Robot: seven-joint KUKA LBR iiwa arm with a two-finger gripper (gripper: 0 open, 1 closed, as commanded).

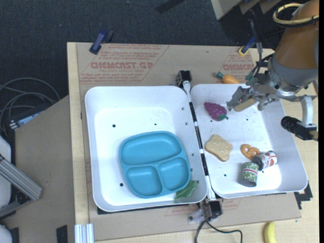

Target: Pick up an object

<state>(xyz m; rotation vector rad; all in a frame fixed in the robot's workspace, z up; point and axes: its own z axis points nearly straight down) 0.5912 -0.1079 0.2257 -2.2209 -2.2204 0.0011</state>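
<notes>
We see the end effector (246,99) hovering over the right bin (291,156), just right of the purple grape bunch (216,110); whether it is open or closed we cannot tell, and nothing visibly sits in it. The grape bunch lies in the bin's upper left area. Below the grapes rests a slice of toast (218,148), and further right of that a pretzel (248,150) and a small can (249,172). We judge the grapes a light, lumpy, probably rubbery toy, best pinched across the narrower middle, since rounded bumps may slip.
</notes>
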